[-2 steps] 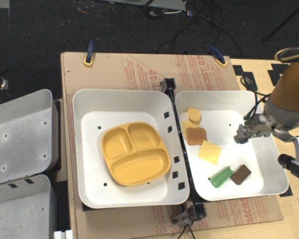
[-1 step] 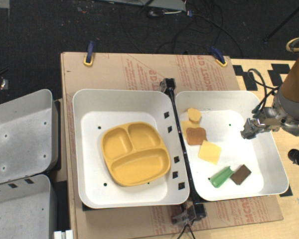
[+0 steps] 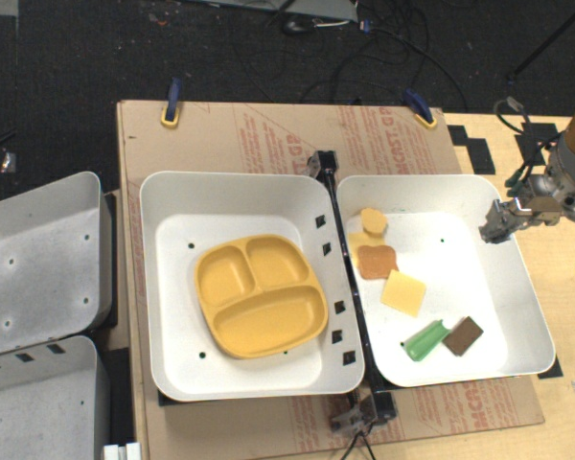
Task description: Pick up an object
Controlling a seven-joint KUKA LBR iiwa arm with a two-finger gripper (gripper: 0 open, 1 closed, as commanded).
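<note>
Green block (image 3: 425, 339) touches brown block (image 3: 463, 335); pincer (image 3: 499, 223) hovers well apart.

Probably a robotics lab: clamped cardboard sheet (image 3: 268, 142) under two white bins (image 3: 172, 257), loose cables (image 3: 383, 56) on dark carpet.

One fixed overhead camera, slanted down, seemingly mid-distance, on both bins (image 3: 163, 257).

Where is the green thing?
The green block lies near the front of the right bin, touching the brown block and below the yellow block.
</note>
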